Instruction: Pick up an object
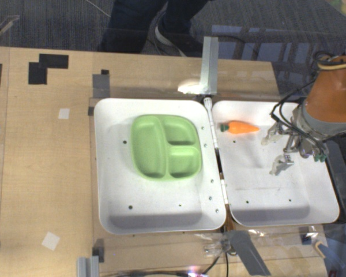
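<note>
**While the gripper hangs open, the carrot lies apart from it**

Where the bench (pixel 40 172) is spread beneath everything, two white bins are seen side by side on its wood. The left bin (pixel 112 206), on the far side of the divider from the jaws, is occupied by a green sectioned plate (pixel 164 147) lying flat near its middle. The right bin (pixel 311 203) is the one over which the jaws are held. The arm (pixel 334 100) is seen entering from the right, its orange band just above the wrist. The gripper (pixel 279 150) is poised over the right bin's middle, its two fingers spread apart with nothing between them. The carrot (pixel 240 128) is found to the upper left of the jaws, near them but not touching, lying flat close to the divider.
</note>
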`<state>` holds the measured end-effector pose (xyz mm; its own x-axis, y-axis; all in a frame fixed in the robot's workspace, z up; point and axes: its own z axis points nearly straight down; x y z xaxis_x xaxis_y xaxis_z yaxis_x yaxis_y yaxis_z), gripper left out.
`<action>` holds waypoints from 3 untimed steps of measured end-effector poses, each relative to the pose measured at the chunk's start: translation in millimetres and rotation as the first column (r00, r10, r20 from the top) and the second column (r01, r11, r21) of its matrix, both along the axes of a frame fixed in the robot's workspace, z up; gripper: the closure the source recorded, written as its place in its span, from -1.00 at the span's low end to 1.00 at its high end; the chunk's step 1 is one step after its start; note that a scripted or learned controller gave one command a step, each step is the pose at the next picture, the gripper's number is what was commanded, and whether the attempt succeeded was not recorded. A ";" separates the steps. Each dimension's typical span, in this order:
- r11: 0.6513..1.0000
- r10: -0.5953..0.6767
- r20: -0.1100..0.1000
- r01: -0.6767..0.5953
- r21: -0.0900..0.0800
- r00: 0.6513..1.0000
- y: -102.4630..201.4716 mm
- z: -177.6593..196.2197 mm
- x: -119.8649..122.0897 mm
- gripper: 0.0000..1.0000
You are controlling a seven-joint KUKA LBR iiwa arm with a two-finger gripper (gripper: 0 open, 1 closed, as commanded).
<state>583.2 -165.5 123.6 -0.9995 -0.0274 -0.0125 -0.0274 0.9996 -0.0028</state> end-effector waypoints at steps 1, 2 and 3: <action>0.933 0.359 -0.003 -0.359 -0.004 0.933 -41.2 16.1 -12.2 -1.00; 0.846 0.533 -0.007 -0.533 -0.002 0.846 -32.6 -17.5 -49.1 -1.00; 0.461 0.888 -0.009 -0.888 -0.005 0.461 -40.0 6.2 -70.2 -1.00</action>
